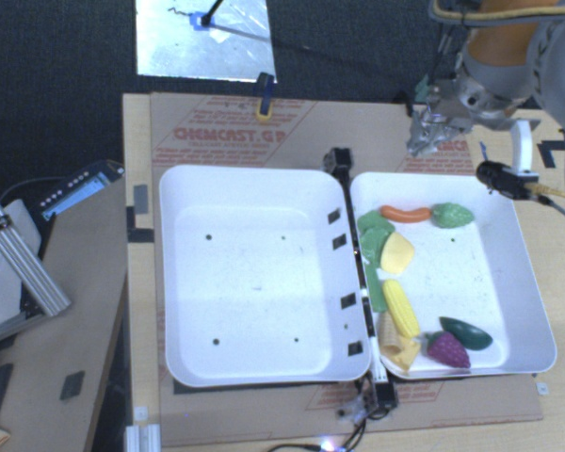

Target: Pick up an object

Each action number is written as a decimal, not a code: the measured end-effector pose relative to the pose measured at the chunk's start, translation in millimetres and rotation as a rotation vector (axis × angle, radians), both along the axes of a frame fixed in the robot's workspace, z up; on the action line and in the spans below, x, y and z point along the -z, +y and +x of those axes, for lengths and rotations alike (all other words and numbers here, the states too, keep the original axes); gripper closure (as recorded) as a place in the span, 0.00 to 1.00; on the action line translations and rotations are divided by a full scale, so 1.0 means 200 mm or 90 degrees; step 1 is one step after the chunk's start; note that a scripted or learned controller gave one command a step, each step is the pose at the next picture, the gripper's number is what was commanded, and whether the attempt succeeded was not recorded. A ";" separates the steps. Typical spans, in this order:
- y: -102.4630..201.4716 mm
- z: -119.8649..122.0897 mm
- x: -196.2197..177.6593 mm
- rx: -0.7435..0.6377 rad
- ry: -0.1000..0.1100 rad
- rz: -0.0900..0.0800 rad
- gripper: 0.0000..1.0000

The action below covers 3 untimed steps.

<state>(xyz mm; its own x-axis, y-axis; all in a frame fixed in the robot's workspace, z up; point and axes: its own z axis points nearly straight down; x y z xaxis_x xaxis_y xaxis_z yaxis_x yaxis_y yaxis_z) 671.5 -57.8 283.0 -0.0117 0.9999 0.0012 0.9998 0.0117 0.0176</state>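
Note:
The right bin (508,281) holds several toy foods. An orange carrot (406,214) with a green leafy top (452,216) lies near the far wall. A yellow piece (396,252) rests on a green leaf (370,238) by the divider. A yellow corn cob (401,308), a tan piece (397,350), a purple grape bunch (448,350) and a dark green vegetable (467,333) lie toward the near wall. My gripper (429,139) hangs above the bench just beyond the right bin's far edge, with nothing seen between its fingers.
The left bin (254,271) sits beside the right one, joined by a black hinge strip (348,243). Both rest on a cardboard sheet (226,130). A shiny metal sheet (202,26) lies at the back, and a yellow and blue clip (265,97) sits at the cardboard's far edge.

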 end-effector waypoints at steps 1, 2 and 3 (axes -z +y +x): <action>0.18 -0.01 -0.51 0.001 0.001 0.000 1.00; 0.52 -0.02 -1.32 -0.001 -0.002 0.001 1.00; 0.60 -0.47 -0.64 0.003 0.020 -0.001 1.00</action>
<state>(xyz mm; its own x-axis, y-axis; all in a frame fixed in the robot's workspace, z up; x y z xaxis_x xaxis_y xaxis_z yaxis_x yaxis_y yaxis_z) 578.3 62.1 411.4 -0.0066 1.0000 0.0003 0.9999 0.0066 -0.0143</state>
